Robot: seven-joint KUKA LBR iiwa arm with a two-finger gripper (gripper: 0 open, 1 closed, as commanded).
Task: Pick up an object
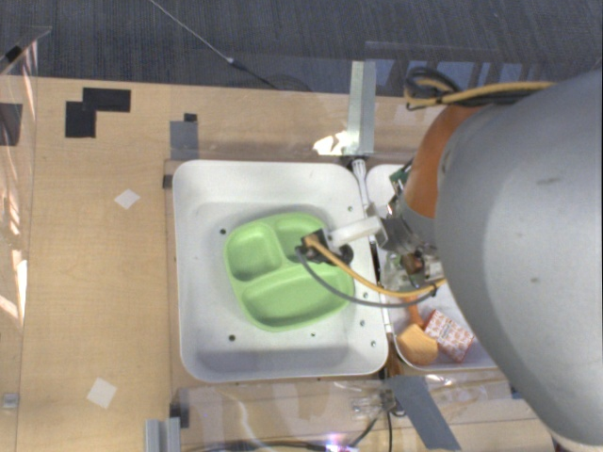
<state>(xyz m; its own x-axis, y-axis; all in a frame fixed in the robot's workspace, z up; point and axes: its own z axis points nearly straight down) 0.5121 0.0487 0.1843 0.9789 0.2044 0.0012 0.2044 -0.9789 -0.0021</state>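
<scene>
1. Two small things are lying right of the tray (273, 281) — an orange lump (419, 344) and a pink box (448, 335), side by side; the tray is sitting in the left bin (193, 252).
2. The gripper (412, 255) is hanging just right of the tray, near the lump; the arm (528, 252) is hiding whether it is spread or pressed together.
3. Descending there, it is risking hitting the wall (375, 337) right of the tray — or shoving lump and box aside.
</scene>
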